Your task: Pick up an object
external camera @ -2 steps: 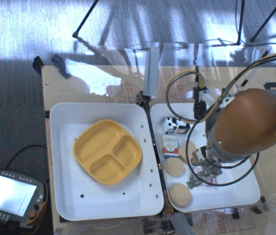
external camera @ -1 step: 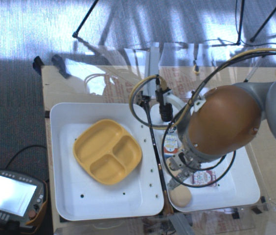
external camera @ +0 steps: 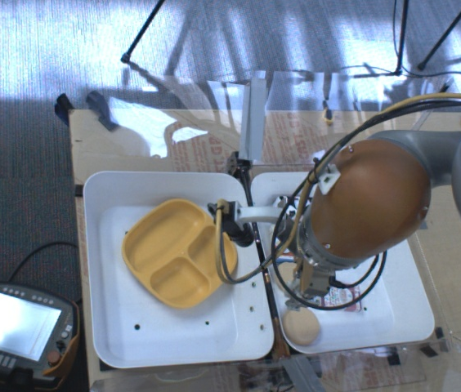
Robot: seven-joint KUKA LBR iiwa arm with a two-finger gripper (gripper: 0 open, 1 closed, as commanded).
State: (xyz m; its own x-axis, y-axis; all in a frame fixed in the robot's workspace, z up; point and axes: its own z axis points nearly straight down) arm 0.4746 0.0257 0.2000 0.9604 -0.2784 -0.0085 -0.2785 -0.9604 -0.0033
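A yellow divided plate [external camera: 173,256] lies in the left bin [external camera: 108,194], near its middle. A beige egg-shaped object [external camera: 301,327] rests at the front left corner of the right bin [external camera: 410,317]. My gripper [external camera: 306,291] hangs over the right bin, just behind and above the beige object, largely hidden under the wrist and its orange band. A red and white thing [external camera: 360,291] peeks out from beneath the arm; most of it is hidden.
The ridge between the two bins [external camera: 265,288] runs just left of the gripper. Cables loop from the wrist over the plate's right edge. A teach pendant [external camera: 18,325] sits on the floor at the lower left, off the bench.
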